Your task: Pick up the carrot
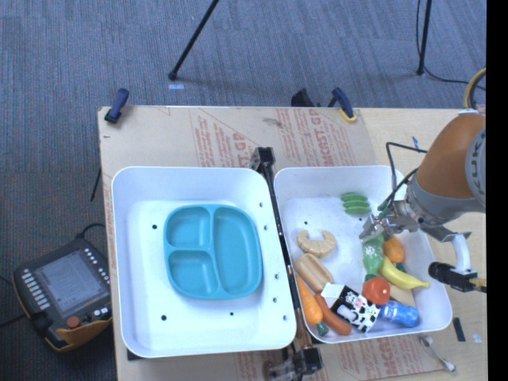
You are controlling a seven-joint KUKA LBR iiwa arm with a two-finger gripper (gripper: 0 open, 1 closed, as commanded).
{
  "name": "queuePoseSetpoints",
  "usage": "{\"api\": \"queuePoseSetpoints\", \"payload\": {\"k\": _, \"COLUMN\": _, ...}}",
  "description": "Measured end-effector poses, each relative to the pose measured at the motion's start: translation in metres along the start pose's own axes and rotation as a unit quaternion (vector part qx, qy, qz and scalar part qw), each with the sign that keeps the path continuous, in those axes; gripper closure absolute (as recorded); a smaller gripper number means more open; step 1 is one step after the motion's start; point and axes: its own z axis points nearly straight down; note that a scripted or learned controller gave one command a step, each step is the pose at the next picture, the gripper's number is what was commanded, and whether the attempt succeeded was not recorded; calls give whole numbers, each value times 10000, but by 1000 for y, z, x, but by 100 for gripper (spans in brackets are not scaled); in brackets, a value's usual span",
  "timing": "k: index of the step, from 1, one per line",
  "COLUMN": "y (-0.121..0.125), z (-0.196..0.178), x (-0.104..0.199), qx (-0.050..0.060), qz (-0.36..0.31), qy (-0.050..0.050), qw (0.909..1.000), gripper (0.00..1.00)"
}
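The carrot (309, 301) lies along the right bin's (333, 179) left wall beside the hotdog (333, 317), nowhere near the pincer (379, 227), which hangs over the far-side veg, probably mid-approach, and honestly I can't tell if it's apart or together.

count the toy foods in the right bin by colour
green: 2, pea pod, green vegetable
orange: 3, long orange carrot, orange sausage, small orange fruit
tan: 2, croissant, bread roll
yellow: 1, banana
red: 1, tomato
total: 9
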Motion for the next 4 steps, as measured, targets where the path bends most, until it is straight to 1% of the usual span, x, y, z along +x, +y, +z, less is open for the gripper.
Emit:
{"api": "queuePoseSetpoints", "payload": {"k": 1, "y": 1, "z": 1, "x": 5, "qx": 21, "qz": -12, "qy": 57, "qw": 10000, "gripper": 0}}
{"api": "queuePoseSetpoints", "payload": {"k": 2, "y": -31, "z": -10, "x": -3, "qx": 48, "qz": -2170, "qy": 20, "qw": 9762, "gripper": 0}}
{"api": "queuePoseSetpoints", "payload": {"k": 3, "y": -31, "z": -17, "x": -4, "qx": 63, "qz": -2146, "qy": 23, "qw": 9767, "gripper": 100}}
{"api": "queuePoseSetpoints", "payload": {"k": 4, "y": -79, "z": 3, "x": 37, "qx": 54, "qz": 317, "qy": -49, "qw": 9995, "gripper": 100}}
